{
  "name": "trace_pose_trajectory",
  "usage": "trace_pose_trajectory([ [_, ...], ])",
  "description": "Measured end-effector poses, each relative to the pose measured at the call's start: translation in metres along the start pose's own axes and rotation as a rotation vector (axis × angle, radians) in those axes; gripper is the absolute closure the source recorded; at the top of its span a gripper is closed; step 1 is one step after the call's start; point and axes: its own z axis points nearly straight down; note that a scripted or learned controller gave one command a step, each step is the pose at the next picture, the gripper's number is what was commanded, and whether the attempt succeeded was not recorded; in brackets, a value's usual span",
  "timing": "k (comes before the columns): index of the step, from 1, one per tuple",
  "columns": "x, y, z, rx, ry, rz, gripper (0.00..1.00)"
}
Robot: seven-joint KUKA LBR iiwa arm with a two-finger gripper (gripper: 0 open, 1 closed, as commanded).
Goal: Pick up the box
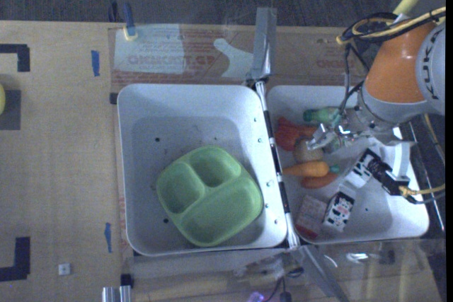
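Orange-banded arm (400, 74) is taken as nearest the lens, reaching in from the view's right above the right bin (403, 223). Hand (333, 136) is seen low over the far half of that bin, among the produce. Whether it is wide or narrow cannot be told, and nothing is seen held.

Just beside the hand, toward the view's left, a beige round item (304, 150) and a red item (287, 132) are noted. A green item (322, 114) lies just past the hand toward the far wall. Nearer than the hand, a carrot (306, 168) is laid crosswise, with a second orange piece (320, 181) close against it.

Box (310, 208) is found past the carrot toward the near wall, in the near-left part of the right bin, close to the divider between the bins. It is read as a small pinkish-tan pack lying flat, with its long axis judged to run roughly far-to-near at a slight tilt. A black-and-white carton (340, 211) is set just beside it on the view's right; touching or apart cannot be told.

Key relation: the box lies toward the near wall from the hand and slightly to the view's left, with the carrot between. A shift toward the near edge and then a descent would be needed, with the grip judged best set across the short side. The carton could be caught by mistake.

Left bin (141, 117) is occupied by a green divided plate (209, 194); the worktop (56, 152) is not involved.
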Motion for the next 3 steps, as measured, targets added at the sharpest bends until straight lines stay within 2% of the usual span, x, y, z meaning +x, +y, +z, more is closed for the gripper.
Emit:
trace_pose_trajectory([
  [1, 0.033, -0.082, 0.044, -0.005, 0.001, 0.137, 0.0],
  [2, 0.031, -0.081, 0.034, -0.01, -0.003, 0.141, 1.0],
  [3, 0.084, -0.085, -0.054, -0.004, -0.002, -0.594, 1.0],
])
